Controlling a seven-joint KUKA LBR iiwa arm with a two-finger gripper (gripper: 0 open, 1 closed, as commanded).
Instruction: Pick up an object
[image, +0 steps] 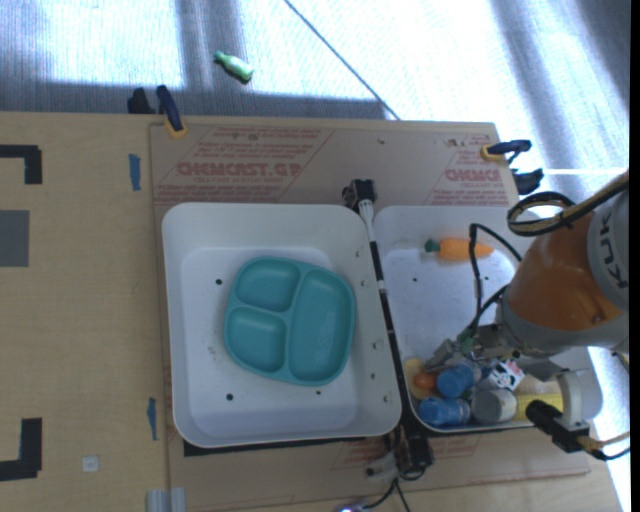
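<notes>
Gripper (470, 345): I am reaching down into the right bin (405, 250), low over the pile (465, 385) at its near end.
Fingers: I cannot tell how wide I am holding them, or whether anything is between them.
Carrot (455, 249): lying at the far end.
Left bin (185, 300): holding a teal tray (290, 320).
</notes>
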